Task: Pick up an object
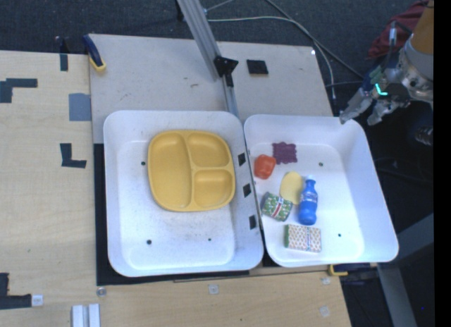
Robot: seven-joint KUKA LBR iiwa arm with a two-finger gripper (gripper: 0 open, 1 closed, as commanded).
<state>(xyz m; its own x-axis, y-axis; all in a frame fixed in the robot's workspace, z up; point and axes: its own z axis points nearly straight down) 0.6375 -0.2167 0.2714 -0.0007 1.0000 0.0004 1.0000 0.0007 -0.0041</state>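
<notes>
A blue bottle [308,203], yellow item [290,184], orange piece [264,166], purple piece [285,152], green-patterned can [276,206] and patterned box [304,238] cluster in the right bin [366,199]. A yellow divided plate [191,170] fills the left bin [127,199]. The pincer [366,107] hovers beyond the right bin's far corner, fingers spread, holding nothing.

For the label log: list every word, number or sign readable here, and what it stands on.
No text can be read.
Can: green and white print, too blurred.
Box: patterned print, too blurred.
Bottle: nothing legible.
Yellow plate: unmarked.
</notes>
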